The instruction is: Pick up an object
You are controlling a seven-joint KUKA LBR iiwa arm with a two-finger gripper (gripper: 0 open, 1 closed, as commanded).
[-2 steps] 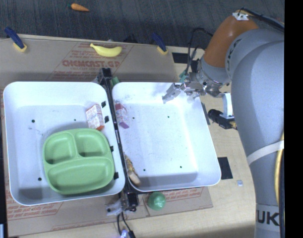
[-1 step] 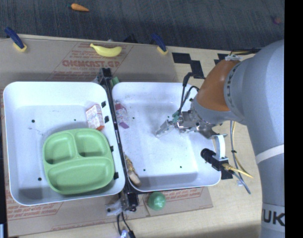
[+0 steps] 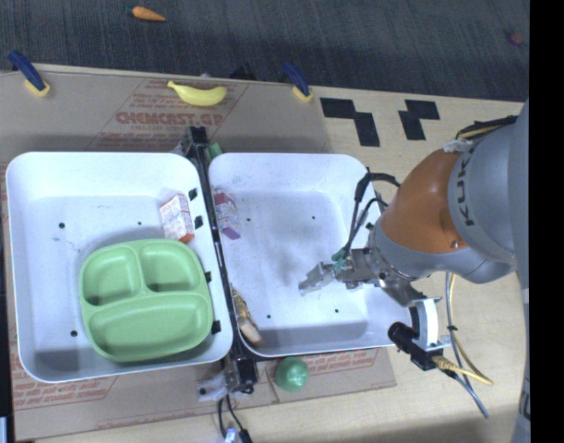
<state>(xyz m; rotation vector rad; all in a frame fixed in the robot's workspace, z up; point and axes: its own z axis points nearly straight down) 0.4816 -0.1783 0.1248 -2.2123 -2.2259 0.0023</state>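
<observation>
One hand (image 3: 311, 279) is hanging low over the right bin (image 3: 291, 169), whether clamped or apart I cannot tell; green tray (image 3: 148, 298) is sitting in the left bin (image 3: 42, 178).

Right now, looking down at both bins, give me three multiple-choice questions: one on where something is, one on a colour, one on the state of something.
1. Where is the divided tray?
A. left bin
B. right bin
C. on the floor

2. What colour is the ball lying in front of the bins?
A. red
B. green
C. blue

3. Where is the pincer?
A. over the left bin
B. over the right bin, nothing seen between its tips
C. off the bench

Answers: 1 A, it fills the left bin's near half. 2 B, it looks green. 3 B, it reaches in from the right.
</observation>
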